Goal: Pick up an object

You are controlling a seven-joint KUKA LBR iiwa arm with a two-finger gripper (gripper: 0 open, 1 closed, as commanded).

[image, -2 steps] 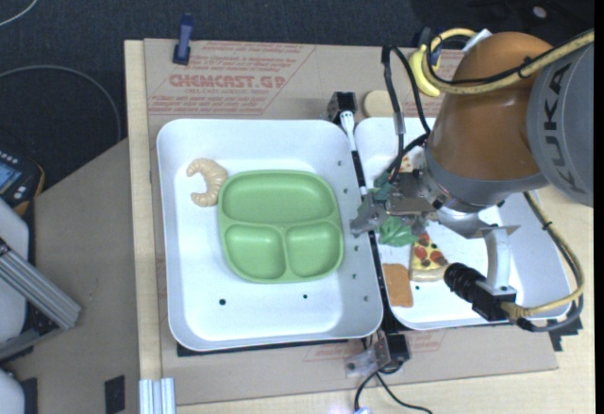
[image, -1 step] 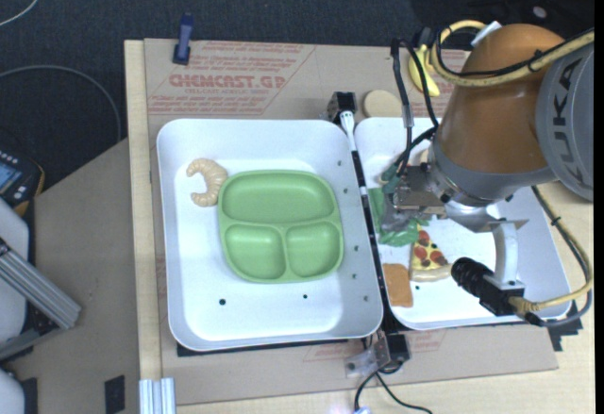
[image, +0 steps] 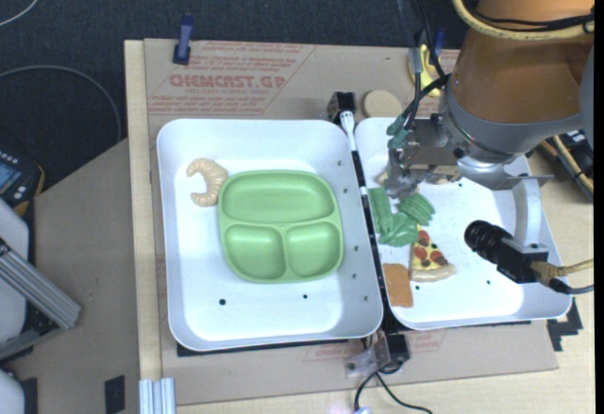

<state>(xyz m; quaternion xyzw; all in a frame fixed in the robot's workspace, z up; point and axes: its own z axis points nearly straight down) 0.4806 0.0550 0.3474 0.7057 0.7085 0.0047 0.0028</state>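
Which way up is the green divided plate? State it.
Right side up: the green divided plate lies flat in the left bin, its three compartments facing up.

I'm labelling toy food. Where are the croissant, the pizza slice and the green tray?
croissant (image: 207, 179): camera view, middle of its curve.
pizza slice (image: 430, 257): camera view, topped face.
green tray (image: 279, 196): camera view, large top compartment.

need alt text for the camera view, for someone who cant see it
A grey-and-orange arm's end effector hangs over green toy leaves in the right bin, near a pizza slice. The left bin holds a green divided plate and a croissant.
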